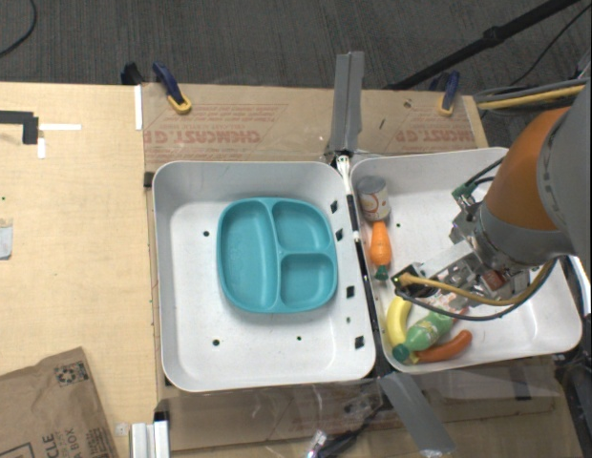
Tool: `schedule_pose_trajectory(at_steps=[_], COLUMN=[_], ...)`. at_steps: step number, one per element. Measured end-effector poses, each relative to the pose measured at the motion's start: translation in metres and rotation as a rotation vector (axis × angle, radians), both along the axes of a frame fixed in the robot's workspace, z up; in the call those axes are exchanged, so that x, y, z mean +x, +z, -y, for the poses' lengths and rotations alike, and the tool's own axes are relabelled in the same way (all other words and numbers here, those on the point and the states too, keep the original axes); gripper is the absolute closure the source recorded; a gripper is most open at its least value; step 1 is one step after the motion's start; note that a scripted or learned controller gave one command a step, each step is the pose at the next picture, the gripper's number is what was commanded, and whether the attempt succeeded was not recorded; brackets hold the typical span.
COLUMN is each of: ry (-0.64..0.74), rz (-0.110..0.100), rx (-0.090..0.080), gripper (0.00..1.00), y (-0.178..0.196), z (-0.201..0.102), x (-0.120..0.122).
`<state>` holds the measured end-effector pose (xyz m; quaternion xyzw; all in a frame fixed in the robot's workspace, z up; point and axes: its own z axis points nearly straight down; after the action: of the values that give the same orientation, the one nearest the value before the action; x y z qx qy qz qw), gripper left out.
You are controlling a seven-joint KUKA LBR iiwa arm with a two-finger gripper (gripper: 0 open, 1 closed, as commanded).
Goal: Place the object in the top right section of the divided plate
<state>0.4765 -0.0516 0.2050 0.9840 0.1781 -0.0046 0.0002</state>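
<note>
The teal divided plate (250, 256) lies in the left bin (181, 351); it has one long section on its left and two smaller ones on its right, all bare. My gripper (455, 286) hangs low in the right bin (425, 184), with black and yellow cables around it. Just in front of it lie a yellow banana (398, 319), a green bottle-shaped toy (428, 333) and an orange-red sausage (447, 348). To its left are an orange carrot (380, 242) and a small can (373, 201). The wrist hides whatever is under the gripper.
The grey arm with its orange band (533, 184) covers the right part of the right bin. The wall between the bins (358, 256) stands between the gripper and the plate. Clamps (172, 89) sit at the bench's back edge, and cardboard lies to the left.
</note>
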Motion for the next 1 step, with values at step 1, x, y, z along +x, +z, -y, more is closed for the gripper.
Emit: schedule_pose_trajectory(at_steps=[1], ry=[0.167], rz=[0.003], rx=[0.001], gripper=[1.0], y=[-0.0027], z=[-0.0306], x=[0.0675])
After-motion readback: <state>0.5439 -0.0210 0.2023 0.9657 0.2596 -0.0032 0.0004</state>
